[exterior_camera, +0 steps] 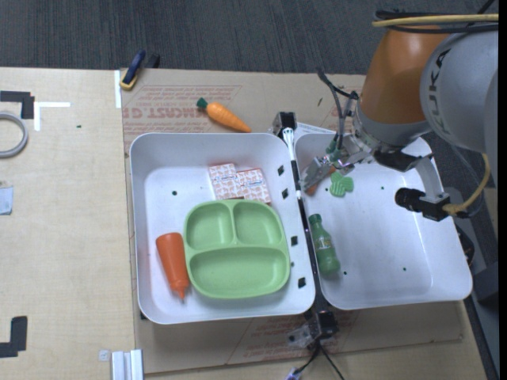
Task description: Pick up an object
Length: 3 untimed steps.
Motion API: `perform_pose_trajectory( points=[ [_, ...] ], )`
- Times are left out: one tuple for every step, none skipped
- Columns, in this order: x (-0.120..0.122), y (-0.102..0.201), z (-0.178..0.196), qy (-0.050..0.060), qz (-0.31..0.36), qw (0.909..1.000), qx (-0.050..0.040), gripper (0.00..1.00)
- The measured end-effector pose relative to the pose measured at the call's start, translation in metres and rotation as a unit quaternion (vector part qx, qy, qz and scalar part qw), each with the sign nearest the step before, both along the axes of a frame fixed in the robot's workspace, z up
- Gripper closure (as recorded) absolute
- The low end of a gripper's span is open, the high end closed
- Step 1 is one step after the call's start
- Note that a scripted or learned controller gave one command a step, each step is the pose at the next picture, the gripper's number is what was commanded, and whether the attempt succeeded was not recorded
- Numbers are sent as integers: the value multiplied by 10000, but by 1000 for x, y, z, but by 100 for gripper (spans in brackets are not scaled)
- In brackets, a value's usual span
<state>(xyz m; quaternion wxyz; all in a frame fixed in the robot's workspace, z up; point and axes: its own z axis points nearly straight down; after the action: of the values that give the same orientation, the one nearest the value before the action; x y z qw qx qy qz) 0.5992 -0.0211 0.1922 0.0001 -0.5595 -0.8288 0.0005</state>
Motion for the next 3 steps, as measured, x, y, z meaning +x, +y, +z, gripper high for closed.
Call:
perform_pose_trajectory(
  points=[
    [0,0,0,0,0,10000,0,0],
    [0,0,0,0,0,10000,0,0],
    [0,0,0,0,0,10000,0,0]
  ],
)
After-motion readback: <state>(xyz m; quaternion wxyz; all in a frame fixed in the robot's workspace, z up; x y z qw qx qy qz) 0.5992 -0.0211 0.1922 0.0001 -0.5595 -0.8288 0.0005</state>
